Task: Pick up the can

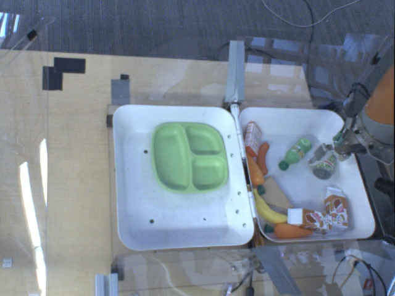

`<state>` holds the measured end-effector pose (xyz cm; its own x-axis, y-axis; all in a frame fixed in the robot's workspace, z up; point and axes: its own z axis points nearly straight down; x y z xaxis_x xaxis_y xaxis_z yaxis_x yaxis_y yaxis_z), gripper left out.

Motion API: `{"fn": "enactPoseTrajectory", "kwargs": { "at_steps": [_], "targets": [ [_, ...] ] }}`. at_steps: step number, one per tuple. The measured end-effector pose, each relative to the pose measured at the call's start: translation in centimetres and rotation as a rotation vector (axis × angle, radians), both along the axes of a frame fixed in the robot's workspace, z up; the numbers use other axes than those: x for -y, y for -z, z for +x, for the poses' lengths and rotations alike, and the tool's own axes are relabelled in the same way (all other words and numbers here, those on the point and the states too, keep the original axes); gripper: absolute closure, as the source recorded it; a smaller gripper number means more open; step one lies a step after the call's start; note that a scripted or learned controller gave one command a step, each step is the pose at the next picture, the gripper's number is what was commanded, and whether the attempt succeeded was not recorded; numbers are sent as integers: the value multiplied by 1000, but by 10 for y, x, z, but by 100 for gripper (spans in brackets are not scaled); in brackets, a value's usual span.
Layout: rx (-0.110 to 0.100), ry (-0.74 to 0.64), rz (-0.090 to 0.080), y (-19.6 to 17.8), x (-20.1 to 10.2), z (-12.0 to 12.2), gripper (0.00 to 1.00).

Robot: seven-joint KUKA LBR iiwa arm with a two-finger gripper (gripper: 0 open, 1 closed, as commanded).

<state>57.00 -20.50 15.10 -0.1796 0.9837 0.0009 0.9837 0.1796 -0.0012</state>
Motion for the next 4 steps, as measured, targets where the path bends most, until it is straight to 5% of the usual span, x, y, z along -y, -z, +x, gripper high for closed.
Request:
{"fn": "enactPoseTrajectory", "kwargs": {
  "at_steps": [1,2,3,4],
  "targets": [
    [3,10,-1,58,0,14,0],
    [14,40,-3,62,0,-32,0],
    [20,38,-2,51,-1,-28,100],
    [20,38,-1,51,-1,-28,0]
  ]
}}
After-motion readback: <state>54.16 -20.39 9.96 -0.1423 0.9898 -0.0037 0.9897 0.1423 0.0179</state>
